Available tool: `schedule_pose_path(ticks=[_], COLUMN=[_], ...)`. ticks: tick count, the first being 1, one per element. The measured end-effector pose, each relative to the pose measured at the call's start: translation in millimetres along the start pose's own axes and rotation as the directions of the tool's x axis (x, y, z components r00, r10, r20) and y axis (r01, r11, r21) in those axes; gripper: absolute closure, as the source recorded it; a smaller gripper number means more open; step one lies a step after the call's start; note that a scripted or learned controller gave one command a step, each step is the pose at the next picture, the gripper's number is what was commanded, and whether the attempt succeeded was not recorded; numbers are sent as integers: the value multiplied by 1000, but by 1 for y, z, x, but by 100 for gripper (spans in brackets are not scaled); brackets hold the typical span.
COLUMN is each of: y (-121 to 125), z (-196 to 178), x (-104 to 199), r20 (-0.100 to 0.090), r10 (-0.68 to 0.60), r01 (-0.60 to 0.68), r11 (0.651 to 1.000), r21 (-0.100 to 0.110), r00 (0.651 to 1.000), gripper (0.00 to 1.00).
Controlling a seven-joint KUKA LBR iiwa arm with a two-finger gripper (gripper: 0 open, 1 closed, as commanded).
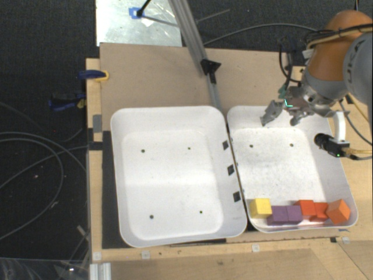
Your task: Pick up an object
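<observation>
Several blocks lie in a row along the near edge of the right bin: a yellow block, a purple block, a red-orange block and an orange block. My gripper hangs over the far edge of the right bin, well away from the blocks. Its two grey fingers are spread apart with nothing between them.
The left bin sits beside the right one on the brown bench. A slanted metal pole with a black clamp crosses the far side. Cables run behind the arm at the right.
</observation>
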State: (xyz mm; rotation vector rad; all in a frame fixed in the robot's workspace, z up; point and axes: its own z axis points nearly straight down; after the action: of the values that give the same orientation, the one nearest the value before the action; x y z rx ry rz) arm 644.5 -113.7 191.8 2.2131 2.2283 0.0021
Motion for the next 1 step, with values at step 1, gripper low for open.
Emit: schedule_pose_path(ticks=[1], y=[-52], z=[0], x=[36], r20=[-1], r10=[0], r01=[0], r11=[1000], r21=[4], r00=[1000], gripper=[0])
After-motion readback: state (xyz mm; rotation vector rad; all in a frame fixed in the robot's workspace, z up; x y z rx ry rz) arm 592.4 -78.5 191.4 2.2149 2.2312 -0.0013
